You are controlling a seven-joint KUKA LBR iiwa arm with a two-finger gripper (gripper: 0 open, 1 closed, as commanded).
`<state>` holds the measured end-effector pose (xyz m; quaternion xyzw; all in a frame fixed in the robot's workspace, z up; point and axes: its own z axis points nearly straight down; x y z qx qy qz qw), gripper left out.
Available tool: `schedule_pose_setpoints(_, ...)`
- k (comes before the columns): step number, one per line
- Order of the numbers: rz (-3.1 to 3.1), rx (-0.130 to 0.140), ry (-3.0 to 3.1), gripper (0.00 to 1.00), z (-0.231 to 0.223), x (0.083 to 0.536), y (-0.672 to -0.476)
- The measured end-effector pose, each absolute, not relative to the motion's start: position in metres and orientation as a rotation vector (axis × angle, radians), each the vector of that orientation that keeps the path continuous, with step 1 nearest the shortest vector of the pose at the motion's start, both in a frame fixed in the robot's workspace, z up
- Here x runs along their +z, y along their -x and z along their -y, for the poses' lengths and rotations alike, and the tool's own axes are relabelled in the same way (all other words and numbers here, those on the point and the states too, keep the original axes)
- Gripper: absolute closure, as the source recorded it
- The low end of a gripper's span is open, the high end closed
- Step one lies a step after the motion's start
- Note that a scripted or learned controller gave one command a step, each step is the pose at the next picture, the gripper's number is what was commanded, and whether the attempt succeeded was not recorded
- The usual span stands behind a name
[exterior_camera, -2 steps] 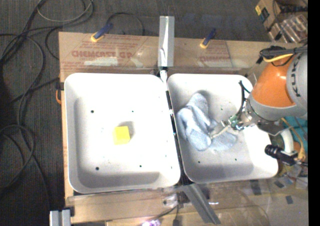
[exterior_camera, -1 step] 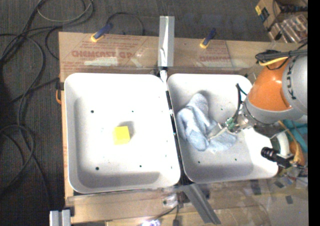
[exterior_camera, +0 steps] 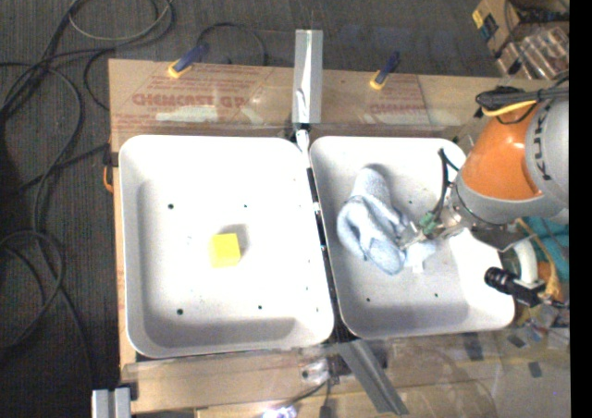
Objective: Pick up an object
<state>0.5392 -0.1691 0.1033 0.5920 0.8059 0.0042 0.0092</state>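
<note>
Camera view shows the end effector [exterior_camera: 413, 239] low in the right bin [exterior_camera: 481, 310], its tip touching the right edge of a pale blue cloth [exterior_camera: 373, 222], its opening impossible to tell, with a yellow block [exterior_camera: 226, 250] well apart to its left in the left bin [exterior_camera: 148, 166].

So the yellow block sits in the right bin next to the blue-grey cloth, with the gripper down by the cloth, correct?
Not quite. The camera view shows the yellow block alone in the left bin. The blue-grey cloth lies in the right bin, and the gripper is down at the cloth's right edge, as you said.
</note>
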Motion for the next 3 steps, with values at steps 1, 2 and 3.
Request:
schedule_pose_setpoints(1,-2.667,0.0,-1.656,1.0,0.164,0.221,-0.556)
schedule_pose_setpoints(2,-2.519,-0.005,-1.877,1.0,0.113,0.223,-0.633)
schedule_pose_setpoints(3,-2.518,-0.006,-1.877,0.0,0.114,0.224,-0.633)
